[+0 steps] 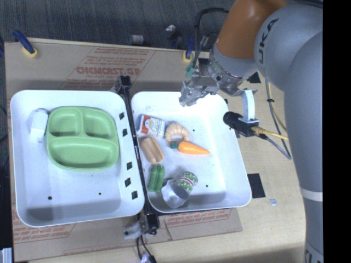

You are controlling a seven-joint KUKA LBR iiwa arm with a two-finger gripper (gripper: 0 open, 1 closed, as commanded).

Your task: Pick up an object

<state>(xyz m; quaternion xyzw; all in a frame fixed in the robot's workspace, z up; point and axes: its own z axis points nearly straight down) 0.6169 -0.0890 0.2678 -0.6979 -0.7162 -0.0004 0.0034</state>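
- Cardboard with red print covered the table [109, 59], and dark carpet lay beyond its far edge.
- Two shallow white bins sat side by side on the cardboard, touching along a black divider.
- In the left bin [33, 201] lay a green divided plate [82, 137], with a small white bottle [38, 124] just beside its left edge.
- In the right bin [230, 163] several things were gathered toward its left half: a small packet [150, 125] with red on it, a croissant [176, 131], an orange carrot [192, 148] just beside the croissant, a hot dog bun [152, 149], a green pickle [156, 177], and a tipped cup [180, 189] with a green label near the front wall.
- From the right, the grey arm [299, 53] with its orange band reached in.
- Its gripper [190, 96] hung over the far edge of the right bin, apart from the things below; nothing was between its fingers, and I could not tell how wide they stood.
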